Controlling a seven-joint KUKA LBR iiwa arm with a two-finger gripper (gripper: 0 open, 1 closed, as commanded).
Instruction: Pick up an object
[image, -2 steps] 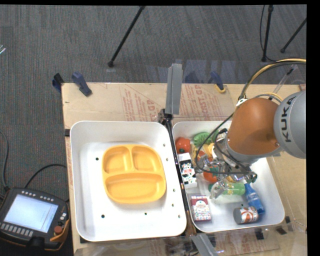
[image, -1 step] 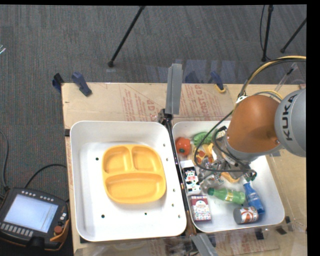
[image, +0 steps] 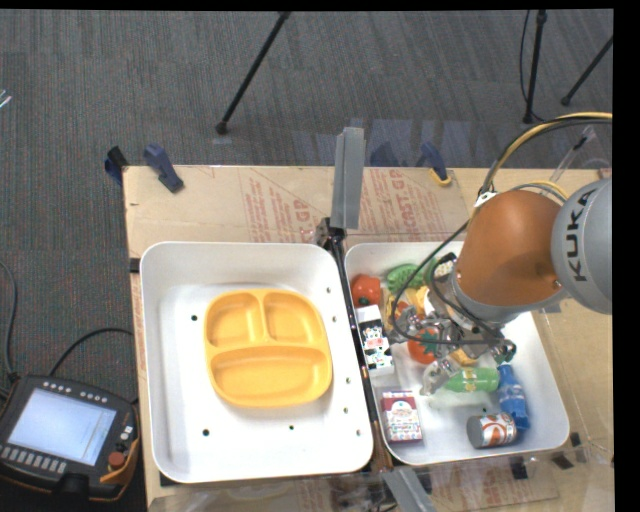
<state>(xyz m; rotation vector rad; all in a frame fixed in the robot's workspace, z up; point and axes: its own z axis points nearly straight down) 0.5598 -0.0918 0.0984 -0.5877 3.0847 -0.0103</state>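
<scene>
- Here, a cardboard-topped bench (image: 240, 200) carries two shallow white bins side by side, seen from above at a slant.
- The left bin (image: 170, 300) holds a yellow sectioned tray (image: 268, 347), lying flat near its centre.
- The grey arm (image: 600, 250), with its orange band (image: 510, 250), reaches in from the right and hangs over the middle of the right bin (image: 552, 385).
- The gripper (image: 440, 350) sits low among the clutter in that bin; whether it is open or closed cannot be told, as wrist and cables cover it.
- A green bottle (image: 472, 380) lies on its side just below the gripper, beside a blue bottle (image: 512, 395) towards the bin's right wall.
- A small card box (image: 402, 416) with a red and white face lies flat near the bin's front left corner.
- A black and white carton (image: 373, 340) rests against the bin's left wall.
- A can (image: 491, 429) lies on its side near the front edge.
- A red ball-like item (image: 365, 289) sits at the back left, a green item (image: 403, 274) just beside it.
</scene>
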